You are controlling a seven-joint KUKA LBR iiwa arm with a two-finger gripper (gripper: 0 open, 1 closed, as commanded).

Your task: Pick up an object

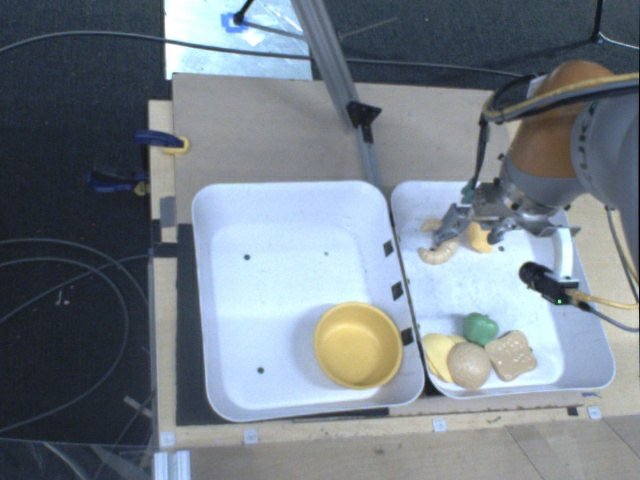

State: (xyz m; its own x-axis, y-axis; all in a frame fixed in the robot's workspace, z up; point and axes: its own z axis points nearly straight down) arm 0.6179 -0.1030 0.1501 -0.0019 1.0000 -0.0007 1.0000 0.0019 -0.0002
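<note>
Two white bins (pixel 290 200) sit on a tan bench (pixel 260 128).

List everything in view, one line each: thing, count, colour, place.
bins: 2, white, side by side on the bench
bowl: 1, yellow, left bin, near corner by the divide
curved piece: 1, tan, right bin, far end, under the gripper
yellow piece: 1, yellow, right bin, beside the gripper
green item: 1, green, right bin, near end
toast-like slice: 1, tan, right bin, near end
round item: 1, beige, right bin, near end
clamps: 2, blue, bench's left edge
gripper: 1, grey, over the right bin's far end
</note>
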